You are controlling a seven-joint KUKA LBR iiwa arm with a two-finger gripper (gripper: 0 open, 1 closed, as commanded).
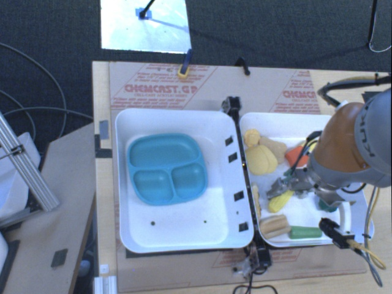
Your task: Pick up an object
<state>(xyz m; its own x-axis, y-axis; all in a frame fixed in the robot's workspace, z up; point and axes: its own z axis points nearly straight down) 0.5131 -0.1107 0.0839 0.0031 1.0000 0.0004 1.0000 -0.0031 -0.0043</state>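
My gripper [286, 184] hangs low over the middle of the right white bin [306, 120], with the grey and orange arm reaching in from the right. Just below and left of it lies a small yellow piece [277, 202], touching or nearly touching the gripper. A larger yellow lump [261, 159] and a tan piece [276, 146] lie above it, with a small yellow item [251, 138] at the bin's upper left. An orange item [297, 155] pokes out beside the arm. A tan cylinder [274, 226] and a green stick [305, 231] rest along the front wall. The arm hides the bin's right part.
The left white bin [147, 120] holds a blue divided plate [166, 168]. A black-clipped divider [240, 164] separates the two bins. Cardboard [159, 84] lies under both bins, and a shiny sheet [145, 17] lies beyond the bench.
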